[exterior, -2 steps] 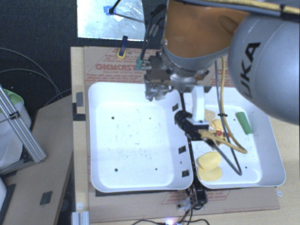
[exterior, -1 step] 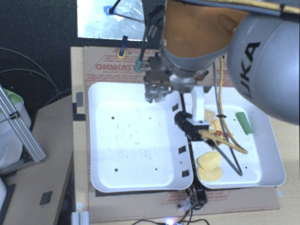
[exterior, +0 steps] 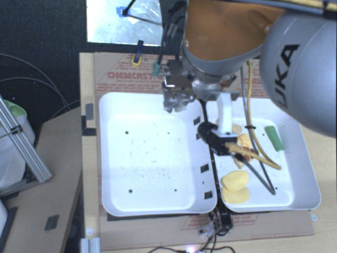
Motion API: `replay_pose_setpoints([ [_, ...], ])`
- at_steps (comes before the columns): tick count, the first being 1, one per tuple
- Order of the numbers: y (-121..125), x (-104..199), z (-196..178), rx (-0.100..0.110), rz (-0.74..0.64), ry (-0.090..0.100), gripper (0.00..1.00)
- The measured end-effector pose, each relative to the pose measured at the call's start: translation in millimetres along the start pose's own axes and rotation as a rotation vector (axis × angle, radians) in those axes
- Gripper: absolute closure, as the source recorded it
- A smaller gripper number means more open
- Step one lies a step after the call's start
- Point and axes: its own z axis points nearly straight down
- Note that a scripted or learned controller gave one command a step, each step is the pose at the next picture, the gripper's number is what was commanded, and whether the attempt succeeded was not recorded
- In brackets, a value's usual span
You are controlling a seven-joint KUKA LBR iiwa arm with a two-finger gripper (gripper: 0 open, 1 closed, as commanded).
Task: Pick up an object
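My gripper hangs low over the left part of the right bin, close to the wall between the two bins. Just to its right lies a yellow-orange object, partly covered by cables, with a small tan piece above it. A green block rests further right. Two pale yellow rounded objects lie near the bin's front. The big grey and orange arm hides the bin's back part.
The left bin stands beside the right one, with only small dark specks on its floor. Yellow and dark cables trail from the wrist across the right bin. An aluminium frame stands at far left.
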Motion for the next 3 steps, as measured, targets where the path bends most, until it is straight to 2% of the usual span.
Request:
replay_pose_setpoints([
  [1,-9,38,60,0.010,0.006,-0.003,1.00],
  [2,37,35,-57,-0.008,0.008,0.003,1.00],
  [3,-35,37,10,0.015,0.004,-0.005,1.00],
])
